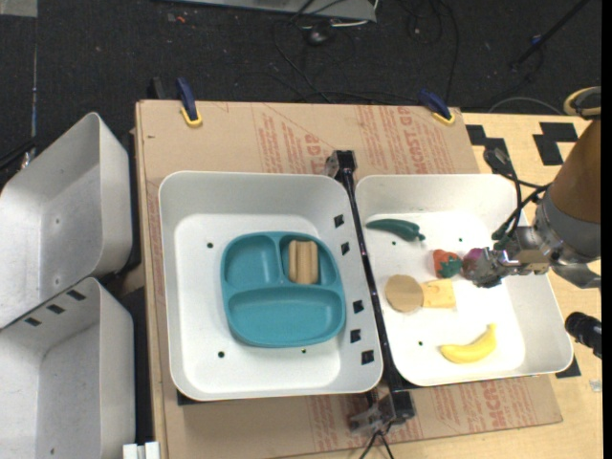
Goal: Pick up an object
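End effector (483, 267) beside a small red-and-purple object (457, 261)

Even, bright overhead light whitens both bins (191, 208), shadows stay soft, and the floor beyond falls dark.

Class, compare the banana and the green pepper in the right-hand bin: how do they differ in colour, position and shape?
The banana is yellow; the green pepper is dark green. The banana lies near the bin's front edge, the pepper near its back. The banana looks thicker and plainly curved, the pepper slimmer and nearly straight. Both lie flat on the white bin floor, apart from the gripper.
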